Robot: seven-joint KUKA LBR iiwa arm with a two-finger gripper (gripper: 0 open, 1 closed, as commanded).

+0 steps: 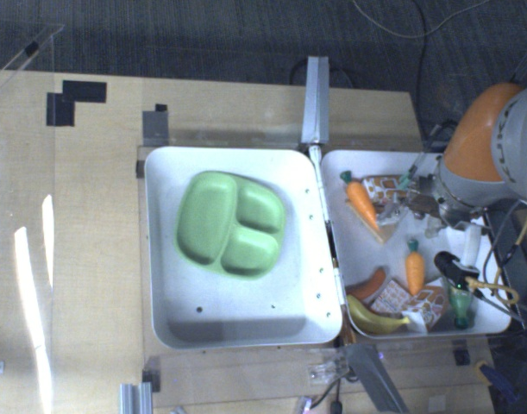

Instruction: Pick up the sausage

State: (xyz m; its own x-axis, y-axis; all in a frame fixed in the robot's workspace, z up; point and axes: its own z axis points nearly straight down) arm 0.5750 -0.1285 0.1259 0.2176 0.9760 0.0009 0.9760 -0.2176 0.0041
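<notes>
Grey pincer (421,203) beside carrot (361,205)

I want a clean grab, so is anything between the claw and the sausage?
Partly. The small carrot stands between the claw and the sausage. The banana touches the sausage's lower side.

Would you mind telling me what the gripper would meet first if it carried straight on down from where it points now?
Probably the right bin's floor, between the two carrots: the gripper hangs above there. The sausage lies nearer the camera, out of that line. Depth is unclear.
</notes>
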